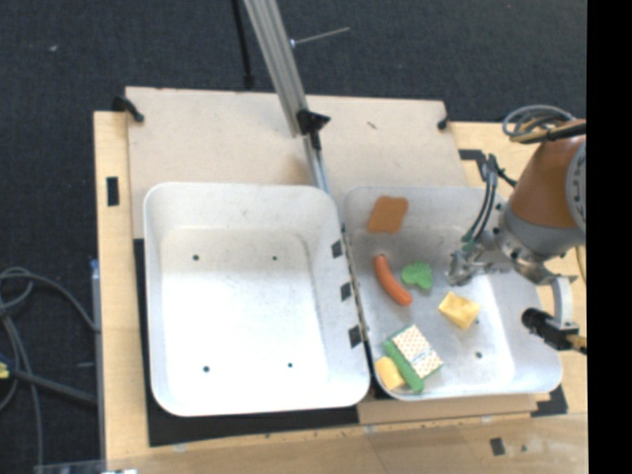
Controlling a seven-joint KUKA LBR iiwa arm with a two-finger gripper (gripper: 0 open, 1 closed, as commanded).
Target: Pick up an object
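The gripper point(462, 268) hangs low over the right bin point(528, 358), near that bin's right-hand half; whether it is open or closed cannot be told, and nothing is seen held in it. Above it the grey arm point(541, 227) with its orange band point(545, 178) comes in from the right.

Just below the gripper, toward the near rim, lies a pale yellow wedge point(459, 311), chunky and cheese-like, with a lighter top face and a darker yellow side. It lies free on the bin floor, apart from the gripper.

Left of the gripper sits a small green piece point(419, 276), lumpy in outline. Touching or almost touching that on its left is an orange-red sausage shape point(392, 279), lying at a slant. Farther back in the bin rests an orange flat block point(388, 215) with rounded corners. At the bin's near left corner lies a checked card point(415, 353), green-edged, with a small yellow piece point(388, 371) against it.

The left bin point(247, 299) stands beside the right one, their rims meeting.
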